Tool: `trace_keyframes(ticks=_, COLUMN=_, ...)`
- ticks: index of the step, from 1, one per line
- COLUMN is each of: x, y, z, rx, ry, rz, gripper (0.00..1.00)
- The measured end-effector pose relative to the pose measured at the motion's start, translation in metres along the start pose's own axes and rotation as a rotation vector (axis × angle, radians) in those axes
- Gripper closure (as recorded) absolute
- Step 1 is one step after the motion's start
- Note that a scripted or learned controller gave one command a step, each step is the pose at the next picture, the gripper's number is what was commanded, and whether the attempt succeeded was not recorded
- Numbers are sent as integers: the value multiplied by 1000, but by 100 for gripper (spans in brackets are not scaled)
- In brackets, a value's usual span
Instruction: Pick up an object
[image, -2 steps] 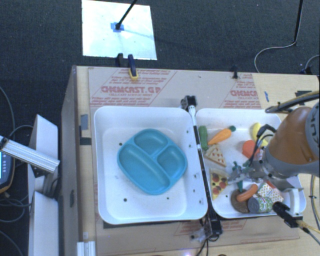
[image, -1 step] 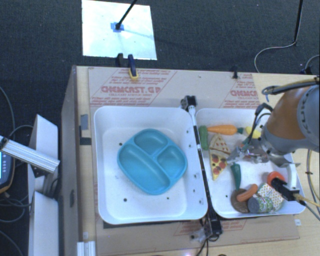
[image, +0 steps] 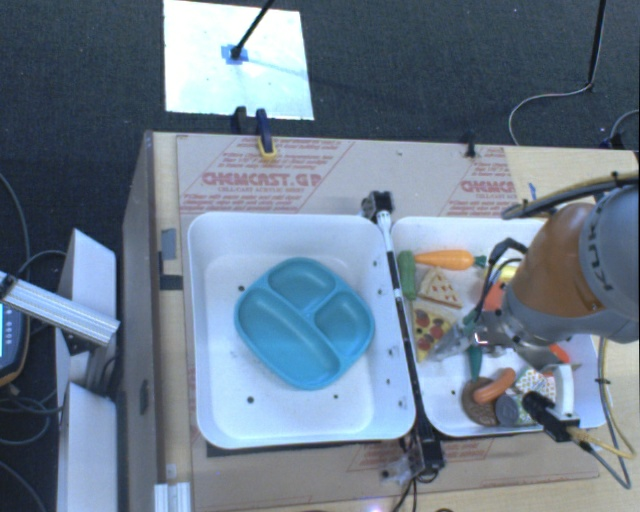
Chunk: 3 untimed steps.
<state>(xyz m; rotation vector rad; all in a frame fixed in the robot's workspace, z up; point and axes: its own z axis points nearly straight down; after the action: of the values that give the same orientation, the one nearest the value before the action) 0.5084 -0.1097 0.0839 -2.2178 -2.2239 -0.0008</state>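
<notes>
The right bin (image: 440, 425) holds several toy foods. An orange carrot (image: 445, 259) lies at its far side, with a green cucumber (image: 407, 272) along the left wall. A pizza slice (image: 440, 290) sits below the carrot, and a second pizza slice (image: 428, 330) lies nearer the front. An orange sausage (image: 495, 384) rests on a brown cookie (image: 476, 408) by the front wall. My gripper (image: 468, 340) hangs low over the bin's middle, just right of the second pizza slice and above the sausage. Nothing is visibly held in it.
The left bin (image: 215, 400) carries a blue divided plate (image: 303, 322). A black divider rail (image: 398, 300) runs between the bins. The arm's orange band (image: 555, 270) covers the right bin's right half. A grey disc (image: 508, 410) and a patterned piece (image: 536, 384) lie at the front right.
</notes>
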Motion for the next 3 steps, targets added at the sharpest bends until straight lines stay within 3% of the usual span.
trace_keyframes(ticks=1, x=-63, y=73, z=-84, rx=-6, ry=-4, rz=-1, gripper=0)
trace_keyframes(ticks=2, x=-16, y=26, z=-8, rx=2, ry=0, rz=1, gripper=0)
trace_keyframes(ticks=3, x=-17, y=28, z=-20, rx=-3, ry=-1, rz=-1, gripper=100)
